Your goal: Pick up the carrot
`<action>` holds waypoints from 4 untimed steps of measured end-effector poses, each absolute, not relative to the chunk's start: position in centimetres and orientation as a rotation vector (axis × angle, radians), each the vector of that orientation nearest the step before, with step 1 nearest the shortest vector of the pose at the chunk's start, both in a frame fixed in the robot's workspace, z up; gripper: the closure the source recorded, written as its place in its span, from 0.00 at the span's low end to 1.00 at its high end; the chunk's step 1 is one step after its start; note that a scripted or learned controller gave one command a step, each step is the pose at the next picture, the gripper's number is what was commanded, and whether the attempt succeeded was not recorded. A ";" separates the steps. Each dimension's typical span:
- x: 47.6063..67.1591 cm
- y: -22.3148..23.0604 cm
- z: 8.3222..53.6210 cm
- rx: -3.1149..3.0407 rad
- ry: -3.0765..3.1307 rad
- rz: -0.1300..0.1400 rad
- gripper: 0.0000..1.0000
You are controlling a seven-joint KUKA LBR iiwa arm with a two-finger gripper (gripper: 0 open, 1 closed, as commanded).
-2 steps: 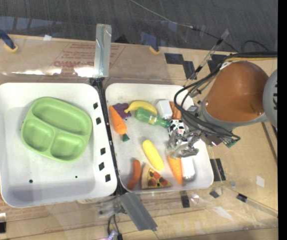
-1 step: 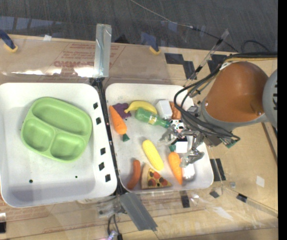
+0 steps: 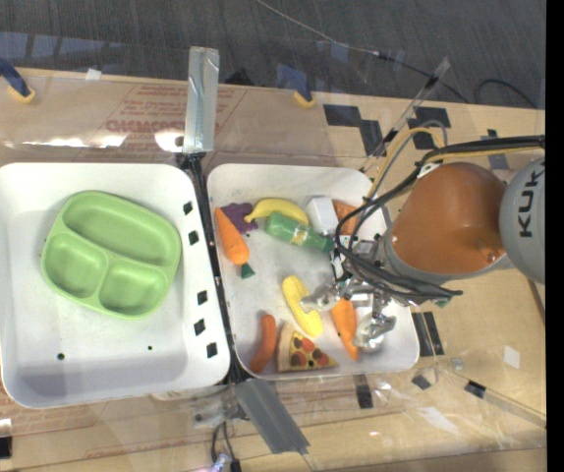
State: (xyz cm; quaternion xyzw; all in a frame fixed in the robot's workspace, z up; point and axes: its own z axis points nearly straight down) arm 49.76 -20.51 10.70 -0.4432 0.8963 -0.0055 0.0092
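An orange carrot [image 3: 344,324] lies in the right bin [image 3: 262,177] near its front right corner, pointing toward the front wall. My gripper [image 3: 354,311] is low over it, hanging from the orange wrist band. Its silver fingers [image 3: 377,326] stand apart on either side of the carrot, open, not closed on it. A second orange carrot with a green stub [image 3: 231,236] lies along the bin's left wall.
The right bin also holds a yellow banana [image 3: 277,209], a green bottle [image 3: 292,230], a white block [image 3: 321,210], a yellow piece [image 3: 301,303], a sausage [image 3: 265,340] and a pizza slice [image 3: 302,350]. A green divided plate [image 3: 113,254] sits in the left bin [image 3: 27,362].
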 end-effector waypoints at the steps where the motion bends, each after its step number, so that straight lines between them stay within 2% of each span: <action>1: 50.2 -20.3 11.8 -1.390 2.786 -0.027 1.00; 2: 48.1 -12.3 20.1 -1.378 2.816 -0.005 1.00; 3: 48.9 -15.9 19.3 -1.622 2.689 0.001 1.00; 4: 49.3 -13.5 18.4 -1.753 2.608 0.003 1.00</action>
